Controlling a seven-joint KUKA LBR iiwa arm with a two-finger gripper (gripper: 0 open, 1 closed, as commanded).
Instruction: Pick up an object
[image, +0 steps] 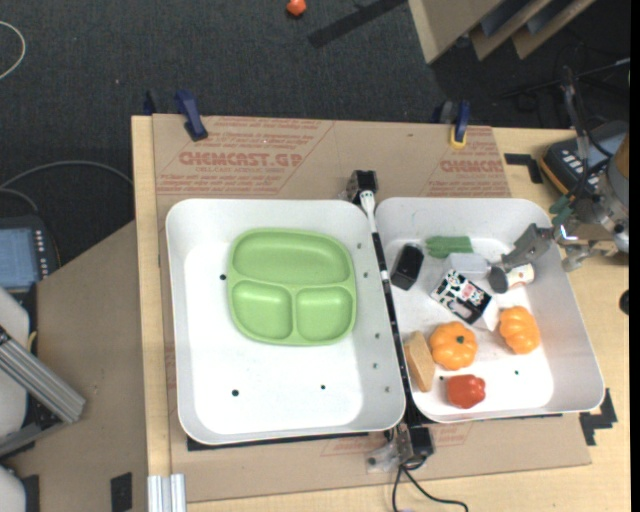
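Note:
The right bin (570, 340) holds several small things: a green bar (448, 244), a black block (407, 266), a black-and-white patterned box (461, 292), two orange pumpkin-like fruits (454, 346) (518, 330), a red tomato (464, 390) and a tan wooden block (419, 361). My gripper (510, 265) reaches in from the right and hangs low over the bin's upper right part, just right of the patterned box and above the right-hand orange fruit. A small white and orange piece (521, 272) lies at its tip; whether it is held cannot be made out.
The left bin (200, 350) holds a green divided plate (293, 286). A black divider strip (381, 290) runs between the bins. Clamps (190, 115) (460, 125) stand on the cardboard bench's far edge. Arm hardware (590, 190) crowds the right side.

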